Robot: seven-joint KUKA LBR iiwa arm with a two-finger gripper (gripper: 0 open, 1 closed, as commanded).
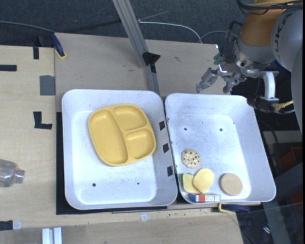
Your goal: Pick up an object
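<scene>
Two white bins sit side by side across the middle of the frame. The left bin (73, 151) holds a yellow tray (122, 134) with three compartments, lying in its upper half and turned a little askew. The right bin (254, 136) has its things gathered in the lower part: a cookie (191, 158) with dark chips, below it a yellow chip (204, 179) overlapping a green piece (186, 182), and to the right a tan disc (231, 183). A small red, white and blue strip (202, 198) lies along the bin's bottom wall just under them.

The arm (269, 19) comes in at the upper right, its orange band above the wrist. The gripper (217, 80) hangs above the bench just beyond the right bin's top edge, well apart from the items at the bottom. Its two fingers (206, 80) are spread with a clear gap between them and nothing in it (released, then).

At the left edge of the frame a clear bottle (4, 172) lies on the bench, outside the bins. A grey pole (129, 22) slants down from the top centre toward the gap between the bins.
</scene>
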